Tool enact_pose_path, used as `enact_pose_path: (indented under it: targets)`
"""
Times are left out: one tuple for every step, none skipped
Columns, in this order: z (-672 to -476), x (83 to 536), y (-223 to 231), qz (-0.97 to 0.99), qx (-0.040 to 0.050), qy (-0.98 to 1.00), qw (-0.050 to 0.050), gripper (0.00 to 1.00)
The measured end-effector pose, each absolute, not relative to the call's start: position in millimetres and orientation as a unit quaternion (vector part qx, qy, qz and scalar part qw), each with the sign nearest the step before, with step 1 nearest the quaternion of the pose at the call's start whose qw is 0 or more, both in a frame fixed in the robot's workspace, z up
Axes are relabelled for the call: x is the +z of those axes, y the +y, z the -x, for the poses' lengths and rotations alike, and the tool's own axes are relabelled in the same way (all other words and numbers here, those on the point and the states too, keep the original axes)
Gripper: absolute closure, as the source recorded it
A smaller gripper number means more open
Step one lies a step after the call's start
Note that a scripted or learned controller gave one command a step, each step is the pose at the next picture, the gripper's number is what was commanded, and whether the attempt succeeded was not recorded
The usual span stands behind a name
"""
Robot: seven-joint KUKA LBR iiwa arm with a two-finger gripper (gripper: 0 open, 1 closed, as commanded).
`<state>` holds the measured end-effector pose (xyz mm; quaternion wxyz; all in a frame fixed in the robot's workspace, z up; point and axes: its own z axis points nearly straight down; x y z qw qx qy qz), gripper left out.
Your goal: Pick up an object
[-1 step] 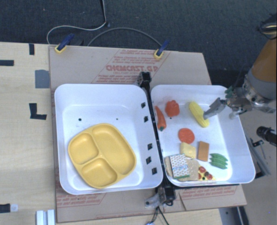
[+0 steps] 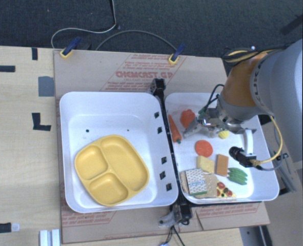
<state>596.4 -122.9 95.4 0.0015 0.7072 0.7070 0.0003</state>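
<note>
Brown cardboard [image 2: 136,76] covers the bench under two white bins, with a dark carpet-looking floor at the far side and a pale wood surface off to the left. Two clamps hold the cardboard's far edge, a yellow one [image 2: 68,49] and a blue one [image 2: 176,54], and a cable loops between them.

Left bin [image 2: 110,104] has a yellow divided plate [image 2: 110,169] lying flat toward its near-left part, three compartments facing up.

Right bin [image 2: 259,186] is where all the small stuff is. An orange carrot-like stick [image 2: 174,129] lies along its left wall. A red-orange piece [image 2: 187,118] sits just right of that, toward the far end. A round red slice [image 2: 203,148] is near the middle, a small yellow bit [image 2: 223,135] to its right. Closer to the near edge: a pale yellow wedge [image 2: 205,164], a tan block [image 2: 222,164], green pods [image 2: 238,175], a checkered cracker [image 2: 196,181] and a pizza slice [image 2: 220,188], all bunched close together.

Arm comes in from the right, orange band [image 2: 241,83] showing, and the gripper [image 2: 200,123] is down in the right bin just beside the red-orange piece. Can't tell if the fingers are spread or pressed together, the wrist hardware blocks it, and I can't see anything pinched between them.
</note>
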Motion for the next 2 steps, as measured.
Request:
enact_pose_path:
  targets:
    - [-551.8, 85, -99, -0.708, -0.0009, 0.707, 0.002, 0.00]
    - [-553.5, 96, -99, -0.707, 0.0002, 0.707, 0.001, 1.00]
